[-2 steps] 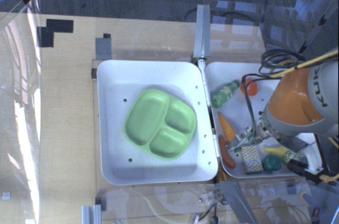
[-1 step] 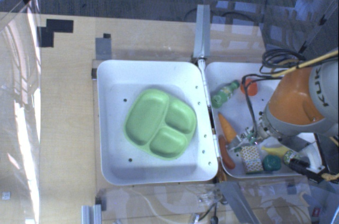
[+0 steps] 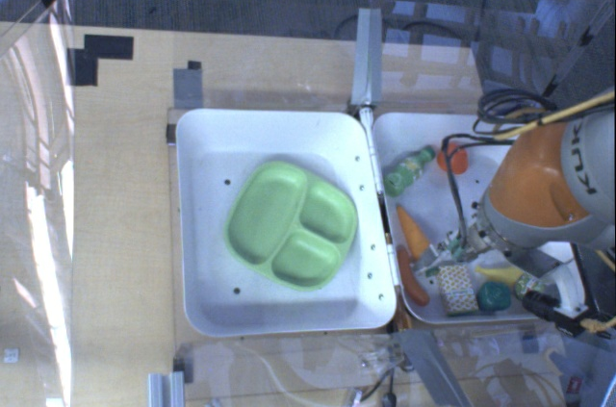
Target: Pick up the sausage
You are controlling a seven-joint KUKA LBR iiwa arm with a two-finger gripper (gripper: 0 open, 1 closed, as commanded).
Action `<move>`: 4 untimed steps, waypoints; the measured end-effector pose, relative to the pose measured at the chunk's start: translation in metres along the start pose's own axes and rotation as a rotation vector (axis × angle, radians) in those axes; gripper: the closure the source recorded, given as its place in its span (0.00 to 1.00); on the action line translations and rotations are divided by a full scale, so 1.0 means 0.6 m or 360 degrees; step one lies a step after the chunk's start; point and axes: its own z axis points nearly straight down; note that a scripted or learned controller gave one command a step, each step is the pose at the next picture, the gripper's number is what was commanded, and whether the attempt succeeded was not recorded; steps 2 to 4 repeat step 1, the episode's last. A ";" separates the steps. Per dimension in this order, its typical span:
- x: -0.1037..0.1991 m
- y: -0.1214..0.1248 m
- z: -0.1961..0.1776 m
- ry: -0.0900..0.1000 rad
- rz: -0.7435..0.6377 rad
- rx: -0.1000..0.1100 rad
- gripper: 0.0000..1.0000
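The sausage (image 3: pixel 411 279) is a slim, reddish-brown piece, long and narrow with rounded ends. It lies flat on the floor of the right bin (image 3: pixel 423 134), close along that bin's left wall and near its front left corner. Its length runs roughly from the back of the bin toward the front, the front end angled slightly away from the wall, toward the bin's middle. Its back end lies just beside the front tip of an orange carrot (image 3: pixel 412 233), and whether the two touch cannot be told.
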 end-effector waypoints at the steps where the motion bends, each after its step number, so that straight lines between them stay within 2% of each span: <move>1: 0.000 0.001 0.000 -0.0003 -0.0040 -0.0001 0.00; 4: 0.000 0.001 0.000 -0.0003 -0.0040 -0.0001 0.00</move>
